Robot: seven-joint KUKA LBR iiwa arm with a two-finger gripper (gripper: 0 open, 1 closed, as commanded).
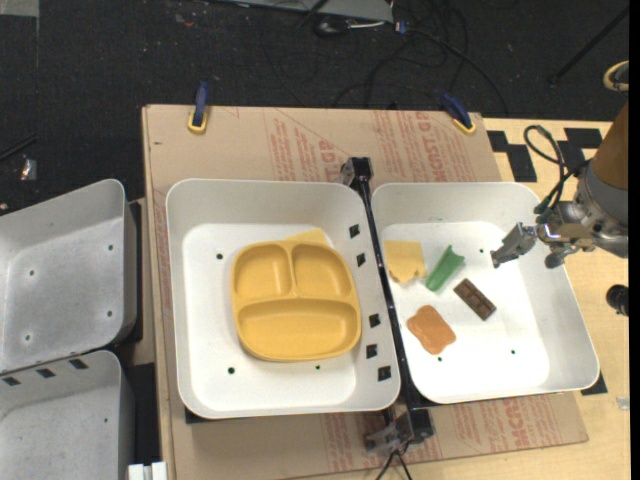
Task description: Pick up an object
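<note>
Nearest us, down-left of our claw point(522, 246), lies an orange slab point(431, 328), with a brown bar point(474, 299) and green piece point(444, 269) between; our claw hangs parted and empty above the right bin point(560, 368), so picking remains undone.

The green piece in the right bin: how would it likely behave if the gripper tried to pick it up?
The green piece looks small and solid, so probably light and stiff. It lies flat on the right bin, unlikely to roll. Its edge sits close to the yellow piece, so a grasp might nudge that.
</note>
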